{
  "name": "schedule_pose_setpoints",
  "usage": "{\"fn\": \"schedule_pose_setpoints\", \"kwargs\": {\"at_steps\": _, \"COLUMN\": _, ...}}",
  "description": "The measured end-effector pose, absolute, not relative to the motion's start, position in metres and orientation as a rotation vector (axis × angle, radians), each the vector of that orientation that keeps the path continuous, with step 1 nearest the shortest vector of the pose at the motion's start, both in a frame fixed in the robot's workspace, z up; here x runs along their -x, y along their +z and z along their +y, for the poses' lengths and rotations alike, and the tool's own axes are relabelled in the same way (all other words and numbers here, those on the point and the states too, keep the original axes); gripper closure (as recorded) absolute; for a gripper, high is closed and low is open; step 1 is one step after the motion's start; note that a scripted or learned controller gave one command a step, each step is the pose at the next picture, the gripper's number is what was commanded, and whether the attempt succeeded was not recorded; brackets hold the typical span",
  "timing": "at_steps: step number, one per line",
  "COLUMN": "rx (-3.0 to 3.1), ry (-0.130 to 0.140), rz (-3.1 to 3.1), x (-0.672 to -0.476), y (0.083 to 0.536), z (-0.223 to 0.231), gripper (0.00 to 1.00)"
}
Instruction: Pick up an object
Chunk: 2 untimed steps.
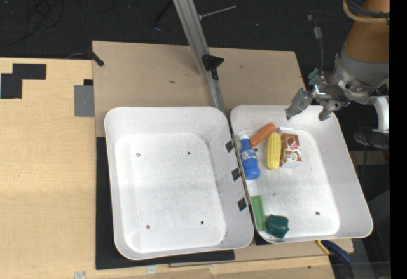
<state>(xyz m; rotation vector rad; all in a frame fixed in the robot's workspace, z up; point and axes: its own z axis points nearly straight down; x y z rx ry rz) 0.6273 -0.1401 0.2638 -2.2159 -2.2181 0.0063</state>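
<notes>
**Five-odd items in the right bin, end effector parked above its far rim**

Two white bins side by side on the counter (57,144); left bin (124,120) carries no items; right bin (353,208) has everything.

Contents of right bin: blue bottle (248,158) against the left wall, long axis roughly along that wall; orange piece (262,135) angled just above it; yellow corn-like item (274,150) upright in view, just beside the bottle; red/white packet (292,149) touching or nearly touching the corn on its right; green stick (257,211) along the left wall near the front, dark green lump (277,225) just beside it at the front rim.

End effector (315,103) sits over the far right corner area of the right bin, fingers spread apart, nothing between them; released state.

Key relation: the cluster (corn, packet, orange piece) lies toward the view's lower-left of the end effector, near; corn's long axis runs near-to-far in view. My read: packet or corn is the closest pick; approach needs a short move in and down, fingers closing across the corn's narrow width; neighbours touching it may jam a finger.
</notes>
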Motion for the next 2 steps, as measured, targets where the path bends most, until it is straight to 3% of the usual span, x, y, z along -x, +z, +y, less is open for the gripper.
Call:
{"fn": "schedule_pose_setpoints", "kwargs": {"at_steps": 1, "rx": 2.218, "ry": 0.002, "rz": -2.222, "x": -0.628, "y": 0.267, "z": -0.14, "gripper": 0.0}}
{"fn": "schedule_pose_setpoints", "kwargs": {"at_steps": 2, "rx": 2.217, "ry": 0.007, "rz": -2.218, "x": -0.632, "y": 0.222, "z": -0.143, "gripper": 0.0}}
